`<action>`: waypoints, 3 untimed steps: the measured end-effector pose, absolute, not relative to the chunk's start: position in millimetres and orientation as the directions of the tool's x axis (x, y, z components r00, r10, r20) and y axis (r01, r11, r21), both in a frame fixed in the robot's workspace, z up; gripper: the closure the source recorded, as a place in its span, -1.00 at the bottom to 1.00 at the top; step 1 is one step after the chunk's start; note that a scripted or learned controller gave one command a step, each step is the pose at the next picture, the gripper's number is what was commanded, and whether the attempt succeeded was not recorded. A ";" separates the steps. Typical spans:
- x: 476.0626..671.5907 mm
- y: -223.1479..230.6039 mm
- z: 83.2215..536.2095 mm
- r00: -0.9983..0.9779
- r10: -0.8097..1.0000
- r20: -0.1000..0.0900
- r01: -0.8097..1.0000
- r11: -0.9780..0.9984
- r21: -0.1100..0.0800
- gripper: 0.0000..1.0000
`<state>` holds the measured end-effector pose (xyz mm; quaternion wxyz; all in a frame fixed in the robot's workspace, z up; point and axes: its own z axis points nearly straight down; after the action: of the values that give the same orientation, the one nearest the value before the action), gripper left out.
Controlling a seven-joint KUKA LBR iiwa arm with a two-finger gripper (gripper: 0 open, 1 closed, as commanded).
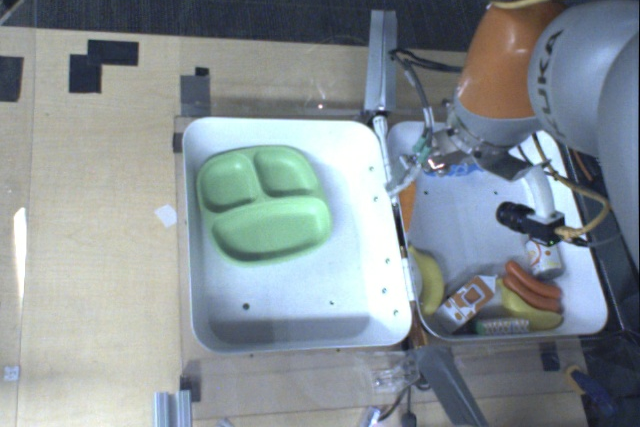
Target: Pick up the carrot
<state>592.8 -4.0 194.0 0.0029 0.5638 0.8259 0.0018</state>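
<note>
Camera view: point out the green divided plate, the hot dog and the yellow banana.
green divided plate [263,205], camera view, its middle ridge
hot dog [533,284], camera view, the sausage's middle
yellow banana [431,281], camera view, its curved body

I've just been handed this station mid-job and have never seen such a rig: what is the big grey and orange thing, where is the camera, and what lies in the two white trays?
The grey and orange machine is a robot arm reaching in from the right. One fixed camera looks down on the bench at a slant. The left bin holds a green divided plate. The right bin holds toy food along its near side: a banana, a sausage, a small box. An orange sliver by the bin's left wall may be the carrot. The gripper sits at the bin's far left corner; whether it grips anything is unclear.
</note>
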 end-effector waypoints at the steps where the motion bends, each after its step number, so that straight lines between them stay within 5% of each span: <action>1: 600.9 -88.7 137.8 -0.467 0.884 -0.003 0.884 0.467 0.004 -1.00; 2: 613.9 -93.5 90.4 -0.277 0.961 -0.009 0.961 0.277 0.009 -1.00; 3: 616.7 -89.6 102.5 -0.285 0.959 -0.008 0.958 0.285 0.017 1.00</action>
<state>616.7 -89.6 102.5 0.0082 0.5979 0.8015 0.0044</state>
